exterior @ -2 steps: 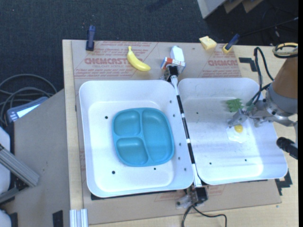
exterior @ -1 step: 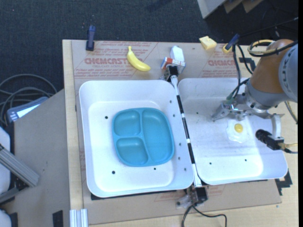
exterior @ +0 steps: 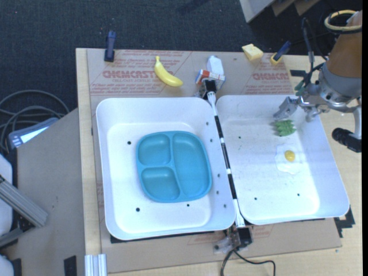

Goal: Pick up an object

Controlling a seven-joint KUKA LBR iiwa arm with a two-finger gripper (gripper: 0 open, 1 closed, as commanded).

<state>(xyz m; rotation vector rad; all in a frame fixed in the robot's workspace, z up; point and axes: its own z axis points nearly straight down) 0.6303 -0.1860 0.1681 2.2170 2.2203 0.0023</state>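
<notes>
Overhead, metal claw spread wide above leafy green lump, smooth white bin.

Two bins are set side by side on the surface. A divided plate is held in the left bin. In the right bin, a broccoli piece is placed behind a fried egg. Behind the bins, a banana, a small carton and a cheese wedge are laid on the surface.
</notes>
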